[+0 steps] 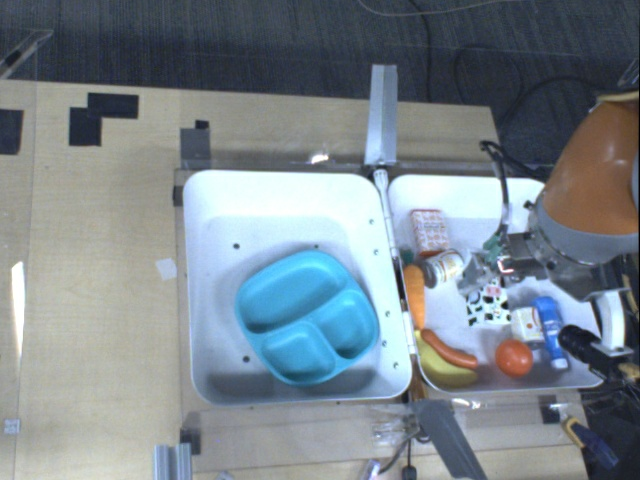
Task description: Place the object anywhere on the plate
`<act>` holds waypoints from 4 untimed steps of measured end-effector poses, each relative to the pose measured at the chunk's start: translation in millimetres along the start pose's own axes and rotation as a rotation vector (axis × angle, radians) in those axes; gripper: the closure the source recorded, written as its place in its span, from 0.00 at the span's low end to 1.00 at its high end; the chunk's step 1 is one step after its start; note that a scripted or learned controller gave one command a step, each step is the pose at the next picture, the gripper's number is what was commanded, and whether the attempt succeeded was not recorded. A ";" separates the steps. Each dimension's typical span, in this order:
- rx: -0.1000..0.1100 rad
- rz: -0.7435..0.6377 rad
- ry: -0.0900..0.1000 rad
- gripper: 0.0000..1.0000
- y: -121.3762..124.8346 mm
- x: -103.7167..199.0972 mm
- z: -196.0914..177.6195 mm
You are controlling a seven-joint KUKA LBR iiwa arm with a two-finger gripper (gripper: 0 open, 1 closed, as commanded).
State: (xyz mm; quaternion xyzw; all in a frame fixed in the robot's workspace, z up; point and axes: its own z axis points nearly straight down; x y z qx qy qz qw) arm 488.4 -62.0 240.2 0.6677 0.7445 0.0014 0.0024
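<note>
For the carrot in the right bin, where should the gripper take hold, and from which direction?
Grip the carrot at mid-length, coming straight down, fingers closing across its narrow width. It lies lengthwise close along the divider wall, so the finger on that side has little room; the banana and sausage crowd its near end.

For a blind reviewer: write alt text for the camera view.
A grey and orange robot arm reaches from the right over the right bin, which holds a carrot, banana, tomato and small packages. The left bin holds a blue divided plate.
</note>
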 end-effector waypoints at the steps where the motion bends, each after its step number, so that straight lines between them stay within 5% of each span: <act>1: 0.003 0.015 0.002 1.00 6.8 73.0 45.9; 2: 0.001 -0.152 0.003 1.00 17.0 164.9 6.2; 3: 0.007 0.099 0.002 1.00 26.0 211.3 51.4; 4: 0.006 0.099 0.002 0.00 26.2 211.3 51.0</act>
